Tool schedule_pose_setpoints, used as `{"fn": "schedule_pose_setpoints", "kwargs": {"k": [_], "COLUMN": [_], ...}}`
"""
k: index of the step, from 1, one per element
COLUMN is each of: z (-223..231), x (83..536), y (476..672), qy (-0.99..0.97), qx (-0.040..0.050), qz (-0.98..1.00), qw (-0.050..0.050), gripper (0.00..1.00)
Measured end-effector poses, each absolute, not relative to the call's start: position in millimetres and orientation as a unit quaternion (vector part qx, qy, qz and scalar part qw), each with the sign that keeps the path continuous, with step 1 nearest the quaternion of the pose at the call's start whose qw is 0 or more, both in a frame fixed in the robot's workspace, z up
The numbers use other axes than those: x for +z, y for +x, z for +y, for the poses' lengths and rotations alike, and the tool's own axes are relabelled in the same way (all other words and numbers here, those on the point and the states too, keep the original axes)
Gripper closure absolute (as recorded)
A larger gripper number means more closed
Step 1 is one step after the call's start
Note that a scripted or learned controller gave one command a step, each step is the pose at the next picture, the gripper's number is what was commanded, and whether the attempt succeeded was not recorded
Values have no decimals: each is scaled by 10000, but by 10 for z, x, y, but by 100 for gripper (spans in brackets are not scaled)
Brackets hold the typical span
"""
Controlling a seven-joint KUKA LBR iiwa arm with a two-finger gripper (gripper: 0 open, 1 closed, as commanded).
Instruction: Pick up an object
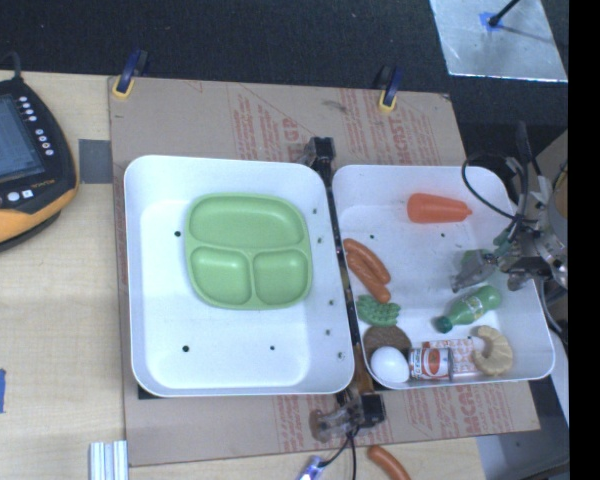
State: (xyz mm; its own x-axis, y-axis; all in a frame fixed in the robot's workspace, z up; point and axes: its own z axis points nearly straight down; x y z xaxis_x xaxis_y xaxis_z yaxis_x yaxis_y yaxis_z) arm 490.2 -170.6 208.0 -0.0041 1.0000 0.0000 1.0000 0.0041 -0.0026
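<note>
1 carrot point(439, 208), 1 bottle point(471, 307), 1 can point(441, 361).

Left bin point(150, 358): green divided plate point(248, 248) takes the centre and far half; bare floor along the near edge and left wall.

Right bin point(380, 183): near edge crowded wall to wall by white egg point(388, 365), can point(442, 360) and croissant point(494, 350). Hot dog point(367, 269) and green leafy piece point(378, 311) line the left wall. Green bottle point(470, 307) and gripper point(492, 265) block the right side. Carrot point(438, 208) lies near the far edge. Open floor mid-bin, between hot dog and bottle.
</note>
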Motion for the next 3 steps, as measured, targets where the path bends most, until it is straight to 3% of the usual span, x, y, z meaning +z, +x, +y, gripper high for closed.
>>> {"fn": "schedule_pose_setpoints", "kwargs": {"k": [1,2,3], "z": [-2090,-1914,-2020], "x": [1026,1487,878], "y": [5084,5944,6501], "qy": [-7049,-7056,-7042], "qx": [10,0,92], "qz": [-7093,-7086,-7098], "qw": [-11,3,143], "gripper": [0,0,0]}}
